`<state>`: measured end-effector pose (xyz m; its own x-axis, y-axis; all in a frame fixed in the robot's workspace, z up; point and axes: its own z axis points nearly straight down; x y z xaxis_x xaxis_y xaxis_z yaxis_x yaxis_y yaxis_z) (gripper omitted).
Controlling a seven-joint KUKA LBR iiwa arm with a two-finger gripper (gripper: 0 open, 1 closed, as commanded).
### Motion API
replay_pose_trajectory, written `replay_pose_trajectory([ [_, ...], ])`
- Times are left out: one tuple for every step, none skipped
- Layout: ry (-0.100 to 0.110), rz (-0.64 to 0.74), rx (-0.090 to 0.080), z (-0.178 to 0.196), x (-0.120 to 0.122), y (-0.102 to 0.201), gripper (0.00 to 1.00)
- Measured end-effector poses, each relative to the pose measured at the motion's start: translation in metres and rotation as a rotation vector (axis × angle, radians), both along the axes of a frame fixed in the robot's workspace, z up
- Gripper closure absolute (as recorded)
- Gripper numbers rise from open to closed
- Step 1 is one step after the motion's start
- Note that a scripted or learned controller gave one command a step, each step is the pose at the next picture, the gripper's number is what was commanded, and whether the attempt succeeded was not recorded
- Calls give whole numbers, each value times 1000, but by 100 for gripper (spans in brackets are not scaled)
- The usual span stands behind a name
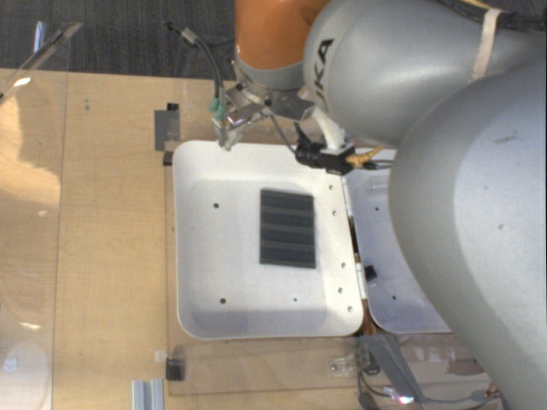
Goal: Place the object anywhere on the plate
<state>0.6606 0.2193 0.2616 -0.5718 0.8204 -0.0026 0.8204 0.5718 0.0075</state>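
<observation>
A dark grey ribbed rectangular plate (287, 228) lies flat near the middle of the left white bin (205, 263). My gripper (227, 129) hangs over the bin's far rim, near its back left corner, well apart from the plate. A small greenish bit (217, 108) shows on the gripper's left side; I cannot tell if it is an object or part of the gripper. The orange band (272, 20) and the grey arm body (444, 143) rise above and to the right.
The right white bin (385, 263) is mostly hidden under the arm. A black clamp (167, 126) sits on the wooden bench beside the left bin's back left corner. Cables (201, 49) trail behind the wrist.
</observation>
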Motion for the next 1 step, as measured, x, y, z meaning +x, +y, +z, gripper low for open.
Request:
replay_pose_trajectory([
  [6, -380, 1, -109, 7, -1, 100],
])
